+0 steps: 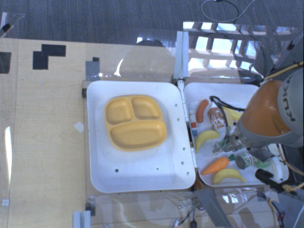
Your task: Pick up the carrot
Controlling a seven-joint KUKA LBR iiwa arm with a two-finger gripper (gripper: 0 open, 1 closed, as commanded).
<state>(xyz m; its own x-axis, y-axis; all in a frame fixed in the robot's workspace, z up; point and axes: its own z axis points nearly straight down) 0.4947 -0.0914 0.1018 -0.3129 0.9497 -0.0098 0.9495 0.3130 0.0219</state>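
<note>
R bin (189, 95) w/ carrot (216, 166), 2 bananas, sausage; L bin (95, 127) w/ yellow tray (136, 122); end effector (227, 144) state unclear.

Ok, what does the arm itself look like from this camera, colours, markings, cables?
The arm is grey with a broad, rounded orange band above the wrist. Dark letters, apparently KU, sit on the grey shell at the right edge. Black cables loop beside it. The gripper is a small metallic grey piece; its details are too small to tell.
</note>
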